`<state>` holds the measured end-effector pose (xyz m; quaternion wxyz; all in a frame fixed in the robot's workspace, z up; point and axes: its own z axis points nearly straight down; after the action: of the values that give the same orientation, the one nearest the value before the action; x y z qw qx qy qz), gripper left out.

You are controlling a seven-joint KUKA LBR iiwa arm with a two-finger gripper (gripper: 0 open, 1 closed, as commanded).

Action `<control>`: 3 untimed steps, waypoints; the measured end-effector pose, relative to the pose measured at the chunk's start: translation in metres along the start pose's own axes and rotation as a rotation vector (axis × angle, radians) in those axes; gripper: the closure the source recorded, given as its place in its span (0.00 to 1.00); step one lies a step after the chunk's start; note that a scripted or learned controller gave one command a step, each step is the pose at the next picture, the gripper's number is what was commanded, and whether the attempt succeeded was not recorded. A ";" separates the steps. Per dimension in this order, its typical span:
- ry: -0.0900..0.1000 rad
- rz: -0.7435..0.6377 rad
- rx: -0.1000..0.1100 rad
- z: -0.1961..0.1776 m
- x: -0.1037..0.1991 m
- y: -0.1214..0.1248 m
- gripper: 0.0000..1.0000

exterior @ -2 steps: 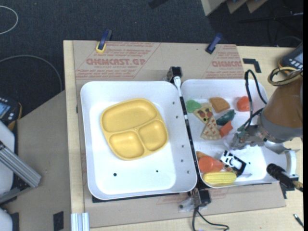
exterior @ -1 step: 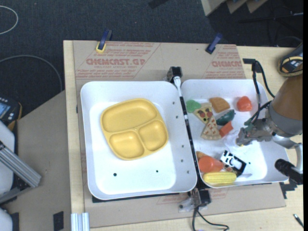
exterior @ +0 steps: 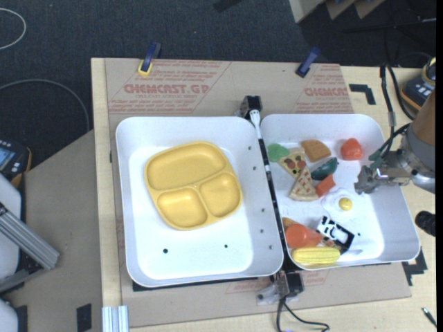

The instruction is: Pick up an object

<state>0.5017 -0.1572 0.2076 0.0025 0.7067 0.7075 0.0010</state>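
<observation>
The right bin [exterior: 387, 227] holds several toy foods: a green piece [exterior: 278, 151], a bread slice [exterior: 316, 149], a red tomato [exterior: 351, 148], two pizza slices [exterior: 299, 178], a dark green and red piece [exterior: 324, 173], a fried egg [exterior: 344, 203], an orange ball [exterior: 299, 236], a corn cob [exterior: 316, 256] and a black-and-white item [exterior: 337, 232]. My gripper [exterior: 365, 183] hangs over the right part of this bin, just right of the fried egg, with nothing seen between its fingers.
The left bin [exterior: 138, 254] carries a yellow divided plate [exterior: 192, 184]. Clamps sit at the board's top edge [exterior: 147, 59] [exterior: 307, 62]. Cables and the arm crowd the right side; a metal frame stands at the lower left [exterior: 28, 241].
</observation>
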 end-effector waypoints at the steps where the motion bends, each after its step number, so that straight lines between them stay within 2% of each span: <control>1: 0.000 0.000 0.000 -0.018 0.000 0.001 1.00; 3: 0.002 -0.004 0.000 -0.033 0.072 0.081 1.00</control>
<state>0.5829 -0.0847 0.2411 0.0021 0.7053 0.7089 0.0016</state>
